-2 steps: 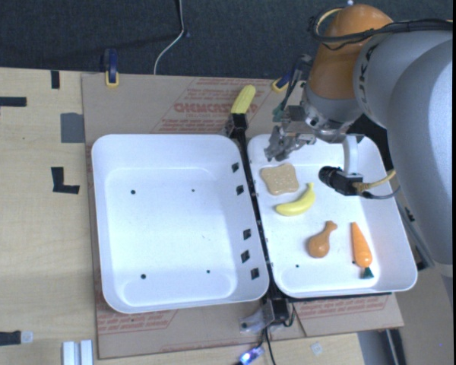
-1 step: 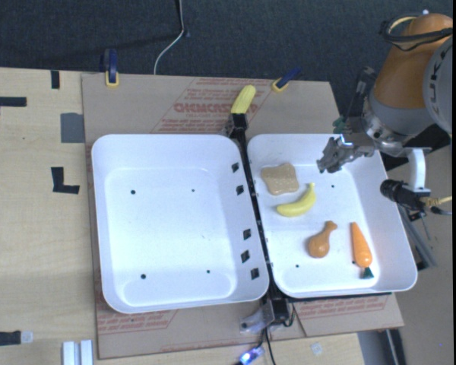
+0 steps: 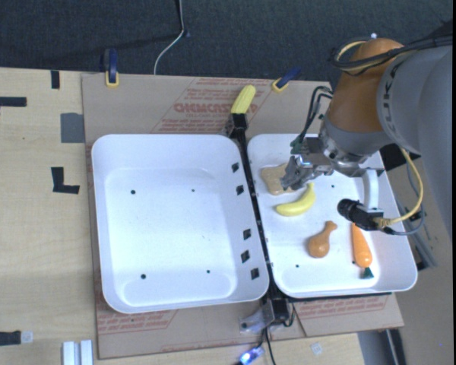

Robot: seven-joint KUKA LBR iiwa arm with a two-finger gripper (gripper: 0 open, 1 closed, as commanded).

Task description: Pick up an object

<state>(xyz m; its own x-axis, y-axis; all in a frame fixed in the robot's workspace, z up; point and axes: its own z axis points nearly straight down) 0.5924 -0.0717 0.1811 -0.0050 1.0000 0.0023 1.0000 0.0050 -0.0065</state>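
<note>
The two-finger gripper (image 3: 296, 175) hangs low in the right white plastic bin (image 3: 391, 284), its tip between a tan flat piece (image 3: 273, 179) and a yellow toy banana (image 3: 298, 203). Whether it is apart or together, I cannot tell. Nothing looks lifted, so the pick seems undone; the orange toy carrot (image 3: 361, 248) and brown drumstick-shaped toy (image 3: 321, 240) lie nearby.

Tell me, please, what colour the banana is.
Yellow; the banana shows in the camera view.

Both white bins (image 3: 167, 147) look like smooth, slightly glossy plastic. The sheet (image 3: 205, 105) under them is matt brown cardboard with red print. The banana (image 3: 298, 203) and carrot (image 3: 361, 249) appear as smooth plastic toys.
</note>
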